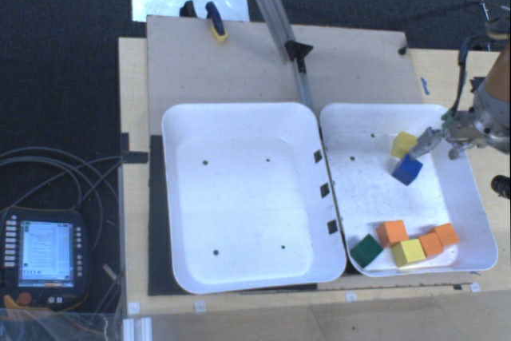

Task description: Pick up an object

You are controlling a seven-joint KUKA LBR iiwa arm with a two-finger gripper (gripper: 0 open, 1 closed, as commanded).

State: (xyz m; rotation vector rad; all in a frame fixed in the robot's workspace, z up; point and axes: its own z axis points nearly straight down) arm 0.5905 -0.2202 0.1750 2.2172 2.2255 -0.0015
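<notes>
Tan worktop [359, 64] carries everything you see here, and it bears two shallow white bins side by side. Your left bin [243, 114] is the larger of the pair. Your right bin [471, 196] holds all the blocks. From the right edge the arm [499, 96] reaches in over the right bin, its orange band visible at the frame's edge. A handheld control pendant [40, 255] lies off the worktop at lower left, with cables looping above it. The gripper [429, 140] points leftward toward the upper part of the right bin; you cannot tell from this view whether the jaws are open or closed. Just beside the tip lie a yellow block [403, 144] and, below it, a blue block [406, 170], the two close together. Along the bin's near wall sit a green block [366, 250], an orange block [391, 232], a second yellow block [409, 252], and two more orange blocks [438, 239] clustered together.
</notes>
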